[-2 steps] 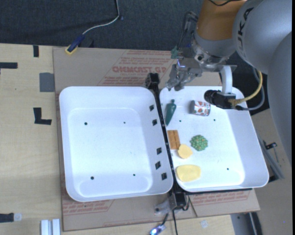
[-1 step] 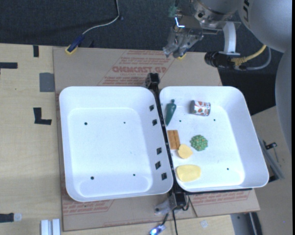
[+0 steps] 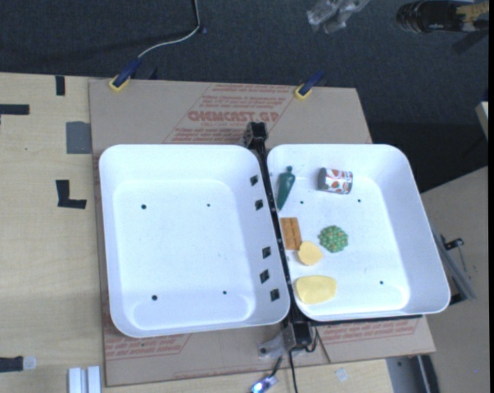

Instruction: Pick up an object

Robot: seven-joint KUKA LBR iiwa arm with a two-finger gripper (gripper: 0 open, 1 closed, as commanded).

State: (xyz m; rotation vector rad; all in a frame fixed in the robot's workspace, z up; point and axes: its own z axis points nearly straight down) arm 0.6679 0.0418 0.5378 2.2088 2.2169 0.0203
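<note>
The yellow piece [image 3: 315, 288] lies nearest, at the front of the right bin [image 3: 394, 219], close to its left wall, with an orange chunk [image 3: 310, 254], a green knobbly ball [image 3: 333, 238], a tan wafer [image 3: 291, 233], a dark green pod [image 3: 284, 187] and a small can [image 3: 335, 180] beyond. The gripper [image 3: 338, 6] hangs blurred high above the far edge, holding nothing; how wide it stands I cannot tell. A sound pick probably favours the ball: it sits apart from its neighbours and the walls, so a straight descent should suit.

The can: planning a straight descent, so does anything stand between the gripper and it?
Nothing visible does. The gripper hangs beyond the bins' far edge; the can lies apart from the green pepper and broccoli.
</note>
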